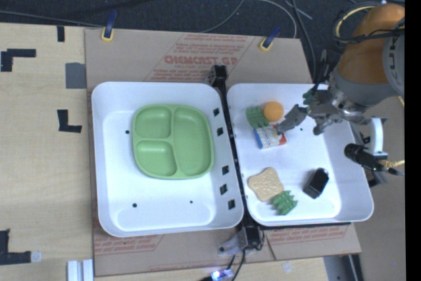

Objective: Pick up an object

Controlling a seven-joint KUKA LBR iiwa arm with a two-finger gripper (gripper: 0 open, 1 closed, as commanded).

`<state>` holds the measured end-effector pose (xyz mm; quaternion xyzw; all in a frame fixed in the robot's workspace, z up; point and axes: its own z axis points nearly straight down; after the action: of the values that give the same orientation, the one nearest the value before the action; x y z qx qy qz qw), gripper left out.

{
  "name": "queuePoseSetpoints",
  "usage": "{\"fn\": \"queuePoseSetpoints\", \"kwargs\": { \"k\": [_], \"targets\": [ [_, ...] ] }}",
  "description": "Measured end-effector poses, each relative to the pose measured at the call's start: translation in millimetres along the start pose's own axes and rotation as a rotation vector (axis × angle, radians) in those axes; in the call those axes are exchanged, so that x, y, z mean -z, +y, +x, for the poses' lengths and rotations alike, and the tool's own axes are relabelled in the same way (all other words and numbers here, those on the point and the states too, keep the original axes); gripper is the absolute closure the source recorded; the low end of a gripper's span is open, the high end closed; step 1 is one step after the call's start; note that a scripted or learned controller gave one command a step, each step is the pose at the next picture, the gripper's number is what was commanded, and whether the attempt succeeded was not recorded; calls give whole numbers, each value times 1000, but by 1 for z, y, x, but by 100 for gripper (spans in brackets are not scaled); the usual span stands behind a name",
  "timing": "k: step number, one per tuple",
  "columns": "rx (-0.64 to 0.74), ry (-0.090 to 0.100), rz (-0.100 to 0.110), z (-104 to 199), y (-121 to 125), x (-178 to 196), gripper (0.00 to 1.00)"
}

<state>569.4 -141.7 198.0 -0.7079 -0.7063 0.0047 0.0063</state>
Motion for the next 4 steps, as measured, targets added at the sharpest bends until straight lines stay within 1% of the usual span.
{"fn": "queuePoseSetpoints", "kwargs": {
  "k": [1, 2, 3, 4],
  "targets": [
    [4, -2, -14, 0, 3, 8, 0],
    [4, -2, -11, 9, 5, -51, 0],
    [2, -2, -10, 2, -3, -105, 0],
    [4, -3, -15, 2, -2, -113, 0]
  ]
}}
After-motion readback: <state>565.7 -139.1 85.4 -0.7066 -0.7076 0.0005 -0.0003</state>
